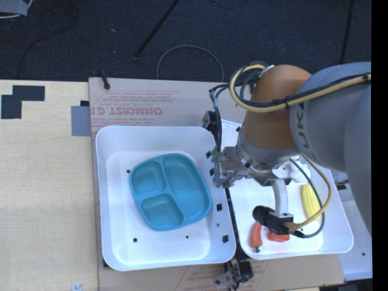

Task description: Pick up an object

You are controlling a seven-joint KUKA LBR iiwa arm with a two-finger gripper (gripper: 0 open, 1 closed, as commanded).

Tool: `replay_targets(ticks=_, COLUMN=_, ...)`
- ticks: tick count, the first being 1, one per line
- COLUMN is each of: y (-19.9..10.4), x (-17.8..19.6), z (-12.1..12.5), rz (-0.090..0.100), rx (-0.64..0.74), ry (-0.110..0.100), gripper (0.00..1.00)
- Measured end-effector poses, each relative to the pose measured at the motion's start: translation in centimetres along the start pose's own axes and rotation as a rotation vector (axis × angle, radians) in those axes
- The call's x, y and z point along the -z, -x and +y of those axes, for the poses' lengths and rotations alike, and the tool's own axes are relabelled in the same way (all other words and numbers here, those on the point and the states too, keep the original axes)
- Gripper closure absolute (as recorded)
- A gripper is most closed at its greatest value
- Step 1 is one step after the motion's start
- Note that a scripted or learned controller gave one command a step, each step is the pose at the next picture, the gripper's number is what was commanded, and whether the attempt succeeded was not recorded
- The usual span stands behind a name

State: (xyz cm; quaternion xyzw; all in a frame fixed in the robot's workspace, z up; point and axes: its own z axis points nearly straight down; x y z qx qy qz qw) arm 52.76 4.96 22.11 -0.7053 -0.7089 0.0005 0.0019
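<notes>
Nothing's picked up yet as far as I can see: the arm (pixel 279 120) hangs over the right bin (pixel 347 242) near the tabletop's right edge, can't tell if the jaws are open or closed, and the orange carrot (pixel 257 235) and yellow corn (pixel 310 200) lie loose in it, with the blue plate (pixel 170 191) in the left bin (pixel 118 150).
</notes>
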Motion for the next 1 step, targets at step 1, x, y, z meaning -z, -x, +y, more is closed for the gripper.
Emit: replay_targets(ticks=1, y=-6.07, x=-0.17, z=0.95, rz=0.0, rx=0.0, ry=0.0, gripper=1.0)
